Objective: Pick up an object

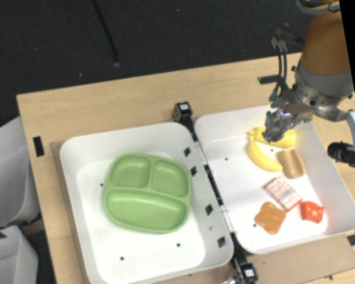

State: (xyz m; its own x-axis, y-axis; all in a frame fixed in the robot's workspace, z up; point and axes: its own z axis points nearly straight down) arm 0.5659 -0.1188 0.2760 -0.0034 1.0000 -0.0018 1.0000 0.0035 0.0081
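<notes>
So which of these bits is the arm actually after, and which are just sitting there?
In play: the gripper, down on the banana in the right bin.

Lying about: bread roll, red-and-white packet, orange toast piece, red pepper, and the green divided plate in the left bin.

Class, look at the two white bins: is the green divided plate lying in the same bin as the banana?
No: the green divided plate lies alone in the left bin, while the banana lies in the right bin under the gripper.
</notes>
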